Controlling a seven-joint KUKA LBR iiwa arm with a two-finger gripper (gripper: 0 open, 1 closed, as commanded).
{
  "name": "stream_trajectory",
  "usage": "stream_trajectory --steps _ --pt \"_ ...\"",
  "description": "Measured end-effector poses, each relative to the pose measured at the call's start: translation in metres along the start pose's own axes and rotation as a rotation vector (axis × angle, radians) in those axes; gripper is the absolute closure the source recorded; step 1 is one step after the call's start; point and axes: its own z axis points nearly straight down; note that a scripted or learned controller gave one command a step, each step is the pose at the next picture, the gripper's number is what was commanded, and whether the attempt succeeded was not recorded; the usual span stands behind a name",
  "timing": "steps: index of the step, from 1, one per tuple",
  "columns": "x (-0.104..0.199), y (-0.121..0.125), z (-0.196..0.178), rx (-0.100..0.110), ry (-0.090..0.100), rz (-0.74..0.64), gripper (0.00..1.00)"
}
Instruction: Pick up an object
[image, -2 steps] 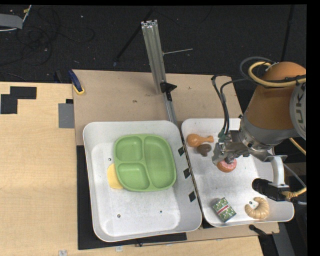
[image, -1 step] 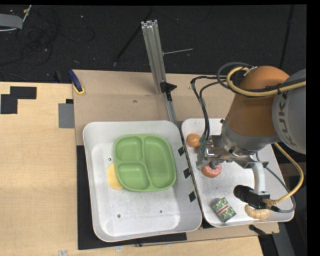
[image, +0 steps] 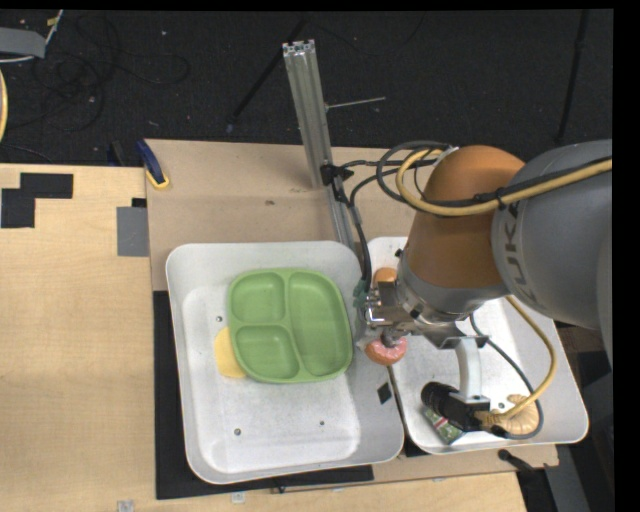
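Gripper hung low over the wall where the two bins met, tucked under the bulky grey wrist. From this slant it could not be told whether it was open or closed, or whether it had hold of anything. A pink thing, small and rounded, sat right at its lower edge, at the near-left edge of the right bin, and seemed the likely target. Whether it was touched or only close by was hidden. A small orange bit showed just above the gripper, by the same wall. In the left bin a green plate lay flat, its right rim near the gripper, with a yellow piece peeking out from under its left side. The step in hand looked to be the grasp itself. To do it well, the gripper needed to be centred over the pink thing rather than over the bin wall, since a closing pinch on the wall would likely slip or jam. The lift should then have gone straight up, slowly, keeping clear of the plate's rim. A rounded thing that small could easily roll out, so a firm, level squeeze before rising seemed wise.
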Motion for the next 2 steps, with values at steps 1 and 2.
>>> stream_trajectory --steps 1,2 --pt "0.0518 -0.0162 -0.0003 0.001 0.0 -0.001 1.0" --pt "0.0493 -0.0156 -0.0004 0.0 -0.002 0.003 0.0"
